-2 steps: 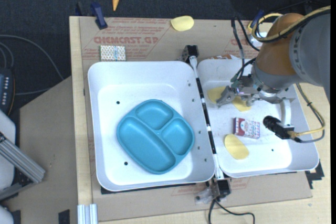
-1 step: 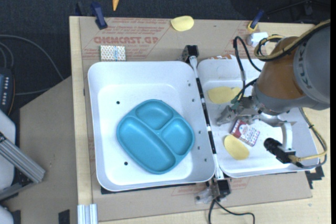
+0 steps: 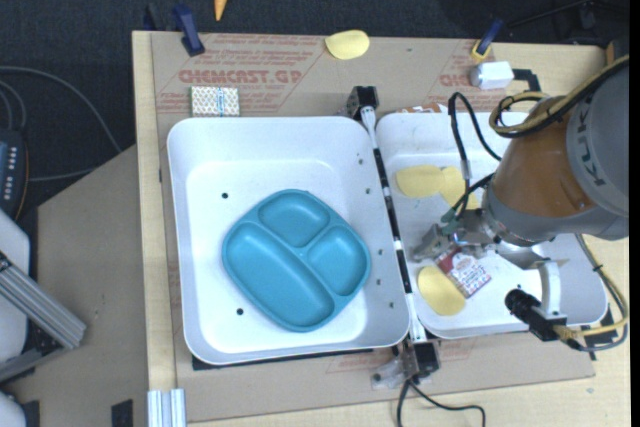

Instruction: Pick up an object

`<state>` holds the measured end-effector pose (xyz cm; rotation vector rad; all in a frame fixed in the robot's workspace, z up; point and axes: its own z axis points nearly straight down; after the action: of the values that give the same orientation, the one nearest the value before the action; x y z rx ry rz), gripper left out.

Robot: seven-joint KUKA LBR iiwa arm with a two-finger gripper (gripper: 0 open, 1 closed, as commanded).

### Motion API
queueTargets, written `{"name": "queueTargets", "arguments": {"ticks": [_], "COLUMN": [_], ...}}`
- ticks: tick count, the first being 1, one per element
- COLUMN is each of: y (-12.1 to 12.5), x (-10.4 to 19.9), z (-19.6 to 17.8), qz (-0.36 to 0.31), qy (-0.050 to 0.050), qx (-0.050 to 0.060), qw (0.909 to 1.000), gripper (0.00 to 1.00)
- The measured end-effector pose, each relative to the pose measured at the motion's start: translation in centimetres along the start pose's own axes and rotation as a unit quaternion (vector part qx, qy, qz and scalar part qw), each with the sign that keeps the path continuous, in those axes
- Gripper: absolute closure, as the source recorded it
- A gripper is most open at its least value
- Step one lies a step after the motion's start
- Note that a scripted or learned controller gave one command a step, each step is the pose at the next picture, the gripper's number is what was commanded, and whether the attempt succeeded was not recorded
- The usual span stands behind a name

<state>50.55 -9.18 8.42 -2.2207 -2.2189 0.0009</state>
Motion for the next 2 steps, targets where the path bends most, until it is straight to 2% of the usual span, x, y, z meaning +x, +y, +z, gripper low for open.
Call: {"name": "queueTargets", "arguments": {"ticks": [1,2], "y": [0.05,0.04], "x": [0.02,0.02], "z": [-0.98,-0.97], "qz": [0.001,0.001], "qy": [0.0,0.0], "qx": [-0.001,-0.001], "qw": [1.0,1.0], "gripper": [1.0,0.0]}}
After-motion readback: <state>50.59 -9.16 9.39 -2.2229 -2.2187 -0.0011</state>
